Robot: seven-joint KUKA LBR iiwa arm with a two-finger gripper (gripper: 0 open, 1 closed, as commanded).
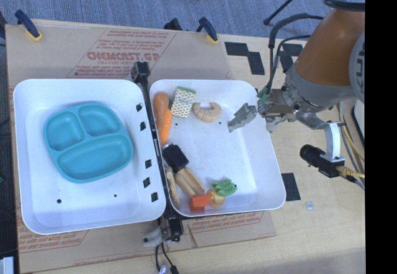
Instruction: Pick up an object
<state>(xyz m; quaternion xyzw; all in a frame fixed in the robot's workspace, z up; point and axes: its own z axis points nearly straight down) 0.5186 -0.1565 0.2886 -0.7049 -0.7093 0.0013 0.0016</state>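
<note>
**Gripper poised over the right bin, nothing in hand**

The right bin [268, 161] is the landmark here. The gripper [242, 118] hangs over its upper right part, just inside the right wall, with its fingers parted and nothing between them. The nearest thing to pick is the croissant [208, 111], a little to the gripper's left near the bin's top wall. Left of the croissant lies a checkered block [182, 103], and along the bin's left wall a carrot [163, 119]. Below the carrot sits a black block [175, 157], then a bread roll [189, 181]. At the bin's bottom wall a green leafy toy [224, 188] and a small red-orange piece [199, 203] crowd together. The blue divided plate [88, 140] rests in the left bin [25, 204], well apart from all this.

The risks, as I judge them: the gripper stands above bare floor, so a straight descent would close on nothing. The croissant is curved and could slip out of a pinch. Things along the left wall lie close together, so the fingers may strike the wall or nudge a neighbour.
</note>
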